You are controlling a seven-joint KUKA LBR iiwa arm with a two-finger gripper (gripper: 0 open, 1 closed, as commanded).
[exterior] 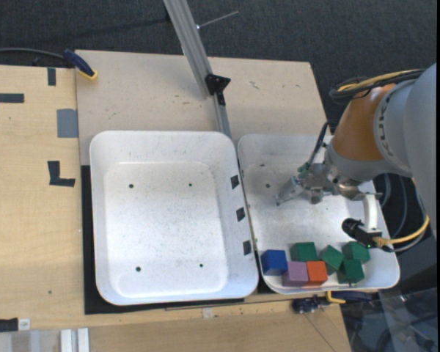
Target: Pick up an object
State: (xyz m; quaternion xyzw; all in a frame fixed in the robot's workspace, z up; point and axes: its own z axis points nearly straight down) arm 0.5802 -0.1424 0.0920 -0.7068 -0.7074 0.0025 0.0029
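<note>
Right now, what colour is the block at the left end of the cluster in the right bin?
Blue: the block, seen in the camera view.

Hand (287,194) hangs over right bin (268,156), upper middle, nothing between fingers. Blue, purple, orange, green blocks (317,262) clustered at near edge.

Speckled white plastic bins (169,141) sit on a matt wooden bench (29,196).

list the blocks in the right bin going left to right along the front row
blue block → purple block → orange block → green block. The other green blocks sit behind and overlap in order.
</note>
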